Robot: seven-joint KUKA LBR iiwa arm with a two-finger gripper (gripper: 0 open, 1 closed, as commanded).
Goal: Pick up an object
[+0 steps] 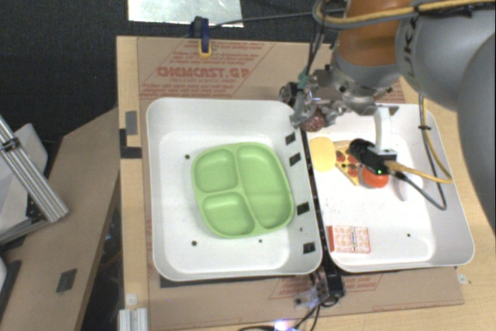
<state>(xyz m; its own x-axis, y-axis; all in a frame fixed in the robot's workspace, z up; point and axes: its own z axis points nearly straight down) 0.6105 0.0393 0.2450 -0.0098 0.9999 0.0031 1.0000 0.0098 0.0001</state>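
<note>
Overhead, the grey arm (pixel 453 35) comes in from the right and bends downward at its orange band (pixel 380 12). This sets the wrist over the far edge of the right bin (pixel 422 232). The gripper (pixel 308 109) points down at that bin's far left corner, close to the wall shared with the left bin (pixel 172 167). At this slant it cannot be made out whether the gripper is spread or closed. A small dark reddish thing (pixel 315 122) sits just under the gripper. It is too blurred to tell whether it is gripped or only lying there.

There are two white bins, side by side on a brown printed board (pixel 225 66). The left bin holds one thing, a green tray (pixel 242 190) with three compartments, lying flat near the middle. The right bin holds five loose things. Besides the dark reddish one, they are:

- one yellow piece (pixel 323 155), near the shared wall
- one flat wedge (pixel 349 168) with red spots, just beside the yellow piece
- one red-orange round thing (pixel 375 179), touching the wedge's right side
- one small patterned packet (pixel 349 239), well apart from the others toward the near edge
</note>
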